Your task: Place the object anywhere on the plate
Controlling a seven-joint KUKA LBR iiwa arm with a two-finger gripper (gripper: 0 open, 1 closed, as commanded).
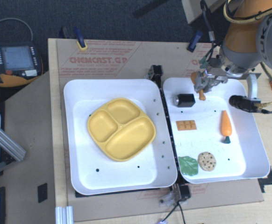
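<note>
White right bin (248,164): carrot (225,125) lengthwise near-vertical, green tip toward camera.

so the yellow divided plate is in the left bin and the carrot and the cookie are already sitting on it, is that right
Not quite. The yellow plate does sit in the left bin, but the camera view shows the carrot and the cookie lying in the right bin, not on the plate.

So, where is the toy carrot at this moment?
In the camera view the carrot lies in the right bin, near its right wall, to the right of the brown waffle piece and above the cookie.
</note>
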